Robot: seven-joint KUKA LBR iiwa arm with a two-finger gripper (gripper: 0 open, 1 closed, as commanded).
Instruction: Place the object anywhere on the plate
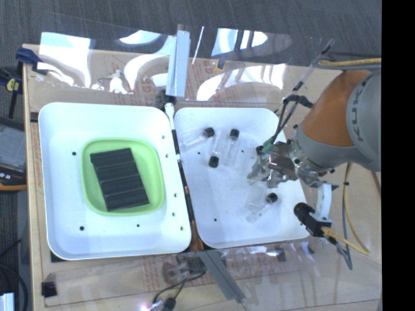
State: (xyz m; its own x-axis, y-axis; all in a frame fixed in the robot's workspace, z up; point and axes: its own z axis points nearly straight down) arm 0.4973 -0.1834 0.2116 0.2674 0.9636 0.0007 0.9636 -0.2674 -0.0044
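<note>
Four small clear vials with black caps lie scattered in the right bin [194, 229]: one [198, 137] up near the left wall, one [231, 141] just right of it, one [214, 159] below those two, and one [260, 207] lower down toward the front. The gripper [262, 167] hangs over the bin's right half, just above that lowest vial, and I cannot tell how its jaws stand, the metal there is a tangle. The arm [337, 125] covers the right wall; cables [353, 203] loop beside it. Over in the left bin [55, 225] sits the green plate [153, 173], with a dark ribbed block [118, 177] lying tilted across its middle. Bare white floor rings the plate, and the middle of the right bin lies open.
</note>
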